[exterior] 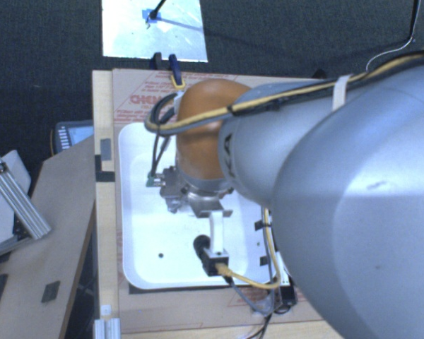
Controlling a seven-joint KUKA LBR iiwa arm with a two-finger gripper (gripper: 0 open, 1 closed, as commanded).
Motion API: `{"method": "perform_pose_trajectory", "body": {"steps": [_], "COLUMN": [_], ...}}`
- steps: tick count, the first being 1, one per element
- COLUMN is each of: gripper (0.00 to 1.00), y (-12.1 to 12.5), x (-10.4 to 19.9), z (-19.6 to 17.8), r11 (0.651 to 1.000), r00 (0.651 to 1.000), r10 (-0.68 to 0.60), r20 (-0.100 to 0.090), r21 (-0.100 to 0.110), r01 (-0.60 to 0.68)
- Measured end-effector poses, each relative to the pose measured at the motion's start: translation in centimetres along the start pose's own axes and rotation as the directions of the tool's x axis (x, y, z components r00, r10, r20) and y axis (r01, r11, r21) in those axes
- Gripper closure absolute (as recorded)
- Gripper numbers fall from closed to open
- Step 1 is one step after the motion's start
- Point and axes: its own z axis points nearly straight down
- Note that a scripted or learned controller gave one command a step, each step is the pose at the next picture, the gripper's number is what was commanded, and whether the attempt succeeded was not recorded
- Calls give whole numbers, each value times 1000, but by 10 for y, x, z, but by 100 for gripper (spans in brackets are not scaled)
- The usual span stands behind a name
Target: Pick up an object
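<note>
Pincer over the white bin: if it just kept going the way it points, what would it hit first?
Probably the bare white floor of the left bin. The pincer points down into it, though the arm hides part of the floor and depth is unclear.

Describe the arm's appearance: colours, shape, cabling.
The arm is bulky, rounded and smooth grey, with a glossy orange band above the wrist. Yellow and black cables run along it, held by a pale strap. Below the band sits a grey metal flange.
</note>
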Motion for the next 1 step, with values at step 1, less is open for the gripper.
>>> {"method": "perform_pose_trajectory", "body": {"steps": [1], "gripper": [100], "y": [59], "x": [11], "z": [-68], "r11": [1000], "r00": [1000], "r10": [-1], "r20": [-2], "r21": [-11], "r01": [1]}}
